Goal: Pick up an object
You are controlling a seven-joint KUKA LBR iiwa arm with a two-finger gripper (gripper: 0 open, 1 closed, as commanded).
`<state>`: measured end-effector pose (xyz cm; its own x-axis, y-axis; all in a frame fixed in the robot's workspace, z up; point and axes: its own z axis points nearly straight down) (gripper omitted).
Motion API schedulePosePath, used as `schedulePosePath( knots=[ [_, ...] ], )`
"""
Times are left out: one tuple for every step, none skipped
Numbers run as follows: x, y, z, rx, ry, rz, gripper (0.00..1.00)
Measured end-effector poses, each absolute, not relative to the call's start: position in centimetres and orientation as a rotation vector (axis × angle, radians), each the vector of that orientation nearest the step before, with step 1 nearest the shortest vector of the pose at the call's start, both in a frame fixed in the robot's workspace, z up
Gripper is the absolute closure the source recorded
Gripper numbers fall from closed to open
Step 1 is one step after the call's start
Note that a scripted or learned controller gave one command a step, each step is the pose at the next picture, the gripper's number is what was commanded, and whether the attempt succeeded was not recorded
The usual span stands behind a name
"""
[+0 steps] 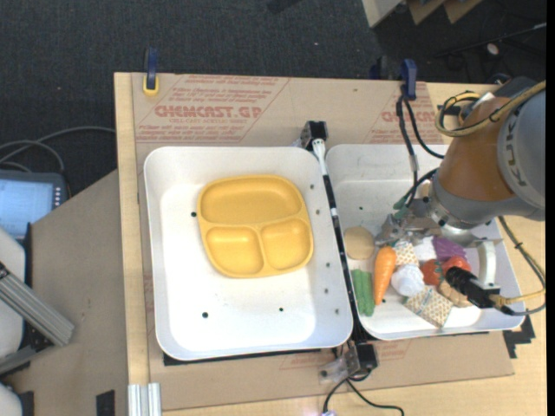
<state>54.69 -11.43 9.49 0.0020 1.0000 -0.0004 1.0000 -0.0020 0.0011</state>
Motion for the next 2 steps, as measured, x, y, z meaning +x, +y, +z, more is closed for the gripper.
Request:
schedulePosePath(
  knots=[
    [51.9, -14.4, 15.0, 2.221, 2.214, 0.002, 1.0],
    [54.0, -8.0, 18.7, 2.212, 2.225, 0.006, 1.0]
  ],
)
